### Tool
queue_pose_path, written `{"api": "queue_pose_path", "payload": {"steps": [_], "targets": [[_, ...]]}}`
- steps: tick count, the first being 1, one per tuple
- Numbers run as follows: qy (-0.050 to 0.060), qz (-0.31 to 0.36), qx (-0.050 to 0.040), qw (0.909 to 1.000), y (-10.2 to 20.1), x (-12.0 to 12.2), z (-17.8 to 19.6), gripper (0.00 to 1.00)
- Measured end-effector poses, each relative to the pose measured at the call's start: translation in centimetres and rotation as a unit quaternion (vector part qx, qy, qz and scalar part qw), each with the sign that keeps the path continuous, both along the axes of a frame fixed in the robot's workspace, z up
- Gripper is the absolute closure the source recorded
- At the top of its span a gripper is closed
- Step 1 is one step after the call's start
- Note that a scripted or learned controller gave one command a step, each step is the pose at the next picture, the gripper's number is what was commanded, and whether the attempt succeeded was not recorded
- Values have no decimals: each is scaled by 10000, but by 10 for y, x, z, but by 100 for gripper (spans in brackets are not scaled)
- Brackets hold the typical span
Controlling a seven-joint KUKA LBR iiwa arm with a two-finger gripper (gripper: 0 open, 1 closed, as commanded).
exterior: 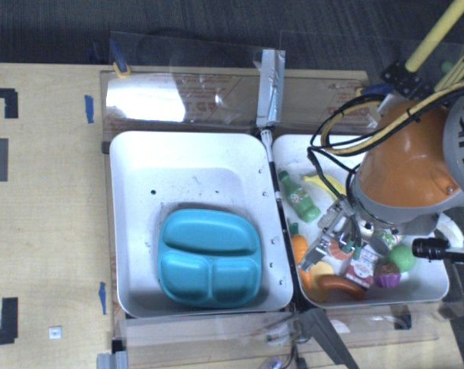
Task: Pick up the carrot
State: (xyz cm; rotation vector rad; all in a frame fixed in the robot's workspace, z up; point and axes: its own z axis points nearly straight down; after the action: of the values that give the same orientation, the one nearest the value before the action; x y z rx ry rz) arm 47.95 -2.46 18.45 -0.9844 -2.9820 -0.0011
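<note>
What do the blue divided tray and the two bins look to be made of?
The blue divided tray looks like moulded plastic: one even colour, rounded compartments, a soft sheen. The left bin and the right bin look like thin white plastic or coated metal; smooth walls and rolled rims leave it open.

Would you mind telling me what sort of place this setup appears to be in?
Most likely a robotics lab bench for pick-and-place trials: two white bins sit side by side on a wooden bench, a robot arm reaches into the right bin over toy food, and blue tape marks dot the bench.
</note>
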Motion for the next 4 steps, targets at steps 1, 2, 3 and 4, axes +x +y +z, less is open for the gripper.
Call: {"api": "queue_pose_path", "payload": {"steps": [1, 2, 3, 4], "targets": [[-6, 1723, 2, 9850, 21, 0, 0, 0], [-32, 5058, -5, 8627, -5, 1, 0, 0], [-67, 5049, -12, 8632, -4, 3, 11, 100], [-63, 5050, -8, 8631, -4, 3, 11, 0]]}}
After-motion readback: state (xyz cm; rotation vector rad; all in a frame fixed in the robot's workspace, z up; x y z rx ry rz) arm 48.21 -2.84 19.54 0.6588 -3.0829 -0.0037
